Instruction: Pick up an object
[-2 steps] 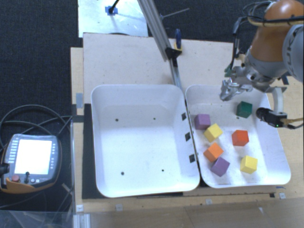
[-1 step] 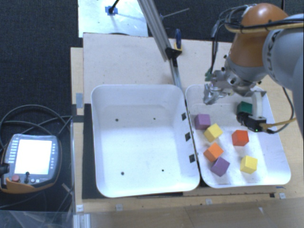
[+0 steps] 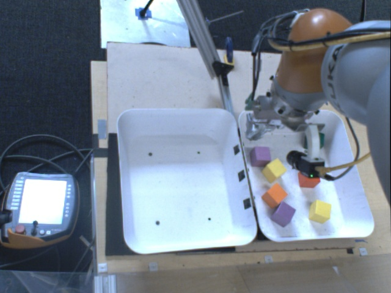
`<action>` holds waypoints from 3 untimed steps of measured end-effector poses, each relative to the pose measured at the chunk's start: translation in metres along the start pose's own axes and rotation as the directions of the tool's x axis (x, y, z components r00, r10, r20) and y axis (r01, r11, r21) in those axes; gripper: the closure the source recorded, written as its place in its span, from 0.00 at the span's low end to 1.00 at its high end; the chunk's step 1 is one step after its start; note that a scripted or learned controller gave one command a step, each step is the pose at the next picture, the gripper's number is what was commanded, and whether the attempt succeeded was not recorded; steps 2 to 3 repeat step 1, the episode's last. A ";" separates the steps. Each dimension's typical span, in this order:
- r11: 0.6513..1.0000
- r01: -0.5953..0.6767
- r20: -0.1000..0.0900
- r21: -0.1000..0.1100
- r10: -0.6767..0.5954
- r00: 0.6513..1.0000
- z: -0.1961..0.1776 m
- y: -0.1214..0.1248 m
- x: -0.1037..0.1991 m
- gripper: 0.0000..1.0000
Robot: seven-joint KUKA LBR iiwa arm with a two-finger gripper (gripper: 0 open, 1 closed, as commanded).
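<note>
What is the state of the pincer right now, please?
Pincer: cannot be told; it hangs over the right bin, just above the purple cube, with nothing visibly held.

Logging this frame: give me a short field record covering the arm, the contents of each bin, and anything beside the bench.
arm: reaches in from the right, wrist over the right bin
gripper: above the bin's far-left corner, near purple cube
right bin contents: two purple cubes, second one; two yellow cubes; orange cube; red cube, partly hidden
left bin: no cubes
beside bench: teach pendant, at left
grasp: none visible
</note>
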State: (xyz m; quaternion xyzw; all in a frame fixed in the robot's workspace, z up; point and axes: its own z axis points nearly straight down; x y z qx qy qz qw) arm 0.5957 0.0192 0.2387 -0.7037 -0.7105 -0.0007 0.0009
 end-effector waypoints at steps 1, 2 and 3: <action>1.000 0.002 0.000 -0.002 -0.002 1.000 -0.007 -0.005 0.053 1.00; 1.000 0.002 0.000 -0.002 -0.002 1.000 -0.007 -0.005 0.053 1.00; 1.000 0.002 0.000 -0.002 -0.002 1.000 -0.007 -0.005 0.053 1.00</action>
